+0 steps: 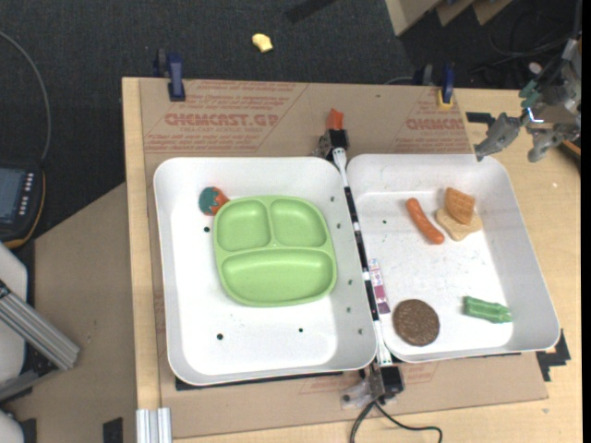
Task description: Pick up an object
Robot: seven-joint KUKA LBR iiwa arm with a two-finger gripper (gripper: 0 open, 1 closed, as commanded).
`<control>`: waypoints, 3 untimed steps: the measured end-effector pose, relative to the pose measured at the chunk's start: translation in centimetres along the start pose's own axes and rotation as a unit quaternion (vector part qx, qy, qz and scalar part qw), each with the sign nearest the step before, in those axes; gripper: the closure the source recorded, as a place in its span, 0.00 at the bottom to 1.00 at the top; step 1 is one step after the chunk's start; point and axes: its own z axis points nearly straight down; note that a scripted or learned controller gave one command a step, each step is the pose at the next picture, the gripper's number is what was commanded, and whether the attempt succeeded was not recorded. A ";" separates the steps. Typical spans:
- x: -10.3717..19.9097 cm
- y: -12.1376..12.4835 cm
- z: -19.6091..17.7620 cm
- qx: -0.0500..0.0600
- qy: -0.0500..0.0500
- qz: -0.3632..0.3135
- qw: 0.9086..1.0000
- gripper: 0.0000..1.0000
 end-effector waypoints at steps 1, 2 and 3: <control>7.1 -0.6 10.3 0.005 0.003 -0.003 1.000 0.00; 4.6 -0.1 20.1 -0.001 0.000 0.000 1.000 0.00; 4.5 0.2 18.2 -0.007 -0.003 0.000 1.000 1.00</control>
